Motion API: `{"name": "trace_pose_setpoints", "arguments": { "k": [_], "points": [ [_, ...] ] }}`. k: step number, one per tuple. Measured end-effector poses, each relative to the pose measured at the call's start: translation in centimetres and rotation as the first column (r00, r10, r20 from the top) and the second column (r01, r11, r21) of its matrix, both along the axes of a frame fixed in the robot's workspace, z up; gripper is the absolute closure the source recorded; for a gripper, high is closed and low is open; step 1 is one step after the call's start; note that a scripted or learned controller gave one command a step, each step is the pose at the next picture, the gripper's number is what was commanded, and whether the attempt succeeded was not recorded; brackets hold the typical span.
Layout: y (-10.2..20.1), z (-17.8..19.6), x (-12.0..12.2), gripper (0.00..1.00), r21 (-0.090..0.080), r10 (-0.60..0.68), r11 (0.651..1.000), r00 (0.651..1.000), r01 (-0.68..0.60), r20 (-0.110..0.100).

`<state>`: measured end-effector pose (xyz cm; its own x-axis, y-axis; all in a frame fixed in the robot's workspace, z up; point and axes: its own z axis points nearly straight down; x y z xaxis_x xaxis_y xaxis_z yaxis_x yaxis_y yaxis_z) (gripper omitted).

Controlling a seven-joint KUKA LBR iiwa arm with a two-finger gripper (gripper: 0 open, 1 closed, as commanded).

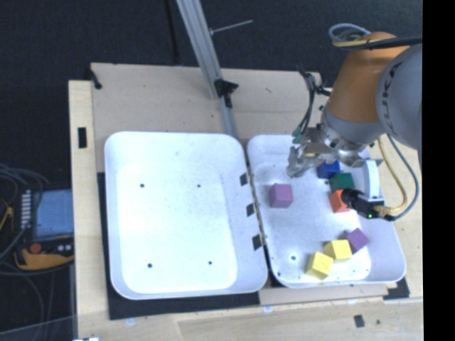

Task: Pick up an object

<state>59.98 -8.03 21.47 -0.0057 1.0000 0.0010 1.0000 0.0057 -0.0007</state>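
My gripper [304, 159] hangs over the back part of the right bin [284, 261], under the grey and orange arm. A purple cube [281, 195] lies in that bin, a little in front and to the left of the gripper, apart from it. Just right of the gripper sit a blue block [328, 169], a green block [342, 181] and an orange block [338, 201]. Near the bin's front lie two yellow cubes [338, 250] [319, 264] and a purple block [357, 239]. Nothing shows between the fingers.
The left bin [174, 212] lies beside the right one, divided from it by a rim with black clips. A slanted metal pole [206, 55] rises behind the bins. A blue box with cables [53, 215] sits off the bench at the left.
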Motion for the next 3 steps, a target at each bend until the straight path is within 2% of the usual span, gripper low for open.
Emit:
{"name": "trace_pose_setpoints", "arguments": {
  "k": [1, 2, 3],
  "points": [
    [5.6, 1.4, -1.0, 1.0, 0.001, 0.003, 1.0, 1.0, -0.003, 0.002],
    [10.7, 0.9, -1.7, 1.0, 0.0, 0.002, 1.0, 1.0, -0.002, 0.0],
    [15.3, 2.3, -3.4, 1.0, 0.002, 0.003, 1.0, 1.0, -0.003, -0.001]
  ]
}}
